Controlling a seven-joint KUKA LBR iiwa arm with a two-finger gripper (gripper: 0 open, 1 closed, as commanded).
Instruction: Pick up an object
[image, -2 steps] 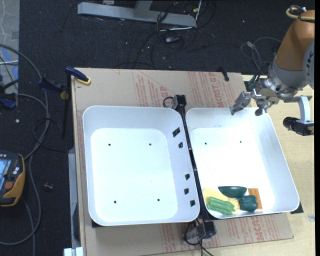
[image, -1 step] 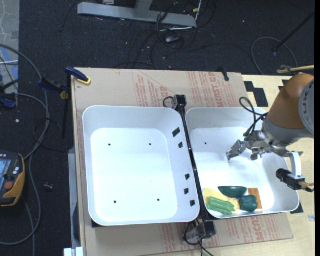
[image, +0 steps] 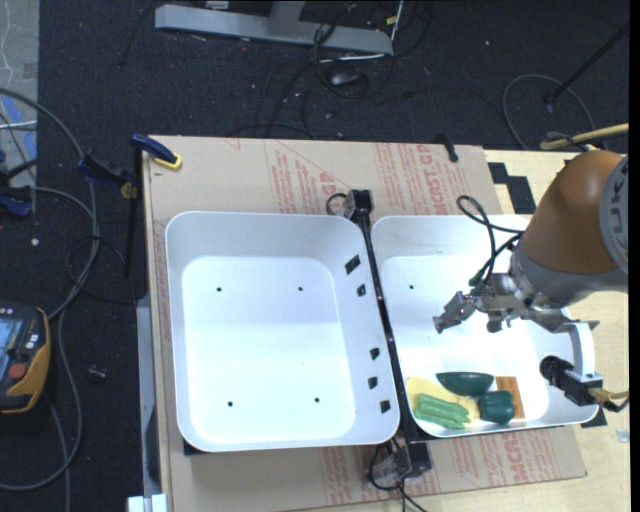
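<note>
Jaws on the gripper (image: 455, 312) hang spread with nothing between them, over the right bin (image: 430, 245). Near its front edge lie a dark green bowl (image: 465, 381), a light green toy (image: 441, 410), and a teal block (image: 497, 406).

Two shallow white plastic bins (image: 190, 300): looking smooth, semi-gloss. Bare tan wooden bench board (image: 270, 175): showing matt, w/ red print. Ribbed light-green plastic piece (image: 441, 410): appearing glossy. Orange arm band (image: 565, 225): reading smooth, satin.

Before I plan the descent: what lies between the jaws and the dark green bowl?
Bare white bin floor separates gripper from dark green bowl in the camera view.
</note>
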